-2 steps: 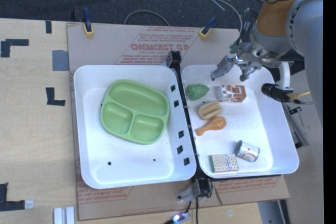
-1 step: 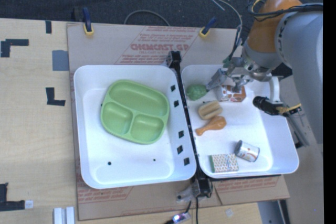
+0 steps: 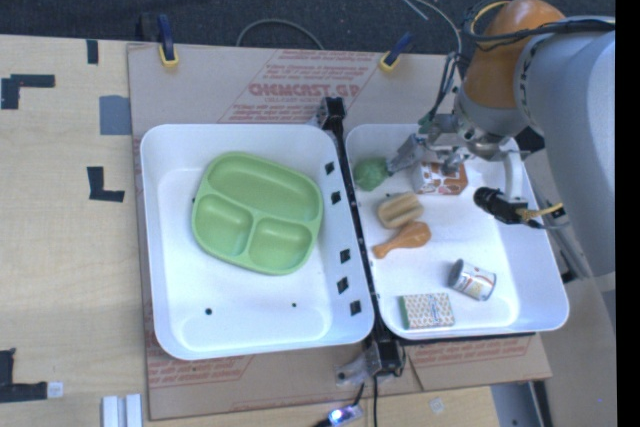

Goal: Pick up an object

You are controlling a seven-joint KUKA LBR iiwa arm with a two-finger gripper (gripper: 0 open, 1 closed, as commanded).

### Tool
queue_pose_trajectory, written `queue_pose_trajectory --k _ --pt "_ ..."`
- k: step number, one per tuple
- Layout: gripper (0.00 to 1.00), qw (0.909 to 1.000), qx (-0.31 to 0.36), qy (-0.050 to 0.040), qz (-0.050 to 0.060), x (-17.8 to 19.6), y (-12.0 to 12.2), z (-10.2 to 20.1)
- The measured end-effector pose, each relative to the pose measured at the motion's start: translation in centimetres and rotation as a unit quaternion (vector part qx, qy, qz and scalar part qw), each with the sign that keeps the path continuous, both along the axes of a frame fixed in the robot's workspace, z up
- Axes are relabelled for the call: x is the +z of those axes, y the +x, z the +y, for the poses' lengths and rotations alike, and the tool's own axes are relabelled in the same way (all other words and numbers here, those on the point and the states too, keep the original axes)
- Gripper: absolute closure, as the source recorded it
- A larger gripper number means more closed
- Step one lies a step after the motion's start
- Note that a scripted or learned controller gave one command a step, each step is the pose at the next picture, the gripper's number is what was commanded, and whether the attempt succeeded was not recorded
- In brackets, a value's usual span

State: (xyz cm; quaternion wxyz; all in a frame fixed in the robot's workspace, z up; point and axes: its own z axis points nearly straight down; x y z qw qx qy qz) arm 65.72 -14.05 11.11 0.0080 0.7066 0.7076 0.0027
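My gripper (image 3: 432, 158) hangs low over the back of the right bin (image 3: 530, 245), under the orange wrist band. A red and white packet (image 3: 443, 179) lies right beneath it; whether it sits between the fingers I cannot make out. Left of the gripper rests a green round object (image 3: 369, 174). A tan bread-like piece (image 3: 398, 209) and a brown drumstick-shaped toy (image 3: 403, 239) lie in the bin's middle. Nearer the front are a small tipped can (image 3: 471, 280) and a patterned flat box (image 3: 427, 310).
The left bin (image 3: 165, 245) holds a green divided plate (image 3: 258, 212). A black divider (image 3: 345, 225) runs between the bins. A black cable part (image 3: 500, 206) juts from the arm over the right bin. Cables and clamps lie beyond the bins.
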Motion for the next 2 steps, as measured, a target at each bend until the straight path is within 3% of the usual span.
queue_pose_trajectory --k 1,2 --pt "1.00 1.0000 0.001 -0.0012 -0.004 1.0 0.2 0.1" --pt "1.00 1.0000 0.001 0.0041 0.006 6.7 0.8 1.0"
